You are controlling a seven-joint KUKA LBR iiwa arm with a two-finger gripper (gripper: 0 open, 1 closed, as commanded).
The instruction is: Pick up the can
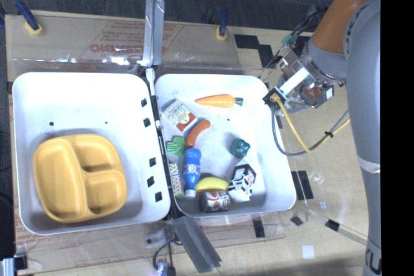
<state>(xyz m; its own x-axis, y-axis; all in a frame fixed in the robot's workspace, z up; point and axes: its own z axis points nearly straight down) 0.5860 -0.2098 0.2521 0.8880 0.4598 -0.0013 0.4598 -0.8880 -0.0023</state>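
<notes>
The can (215,201) lies on its side at the front edge of the right bin (275,158), silver with a red and dark label. It rests just below a yellow banana (211,183) and beside a black-and-white cow-patterned toy (243,181). My gripper (309,91) hangs beyond the right bin's far right corner, well away from the can and higher in the view. Nothing shows in its grasp.
The right bin also holds a carrot (217,100), a small carton (178,116), a red sausage (198,132), a green toy (175,145), a blue bottle (191,170) and a teal object (239,147). A yellow divided tray (80,174) sits in the left bin (39,94).
</notes>
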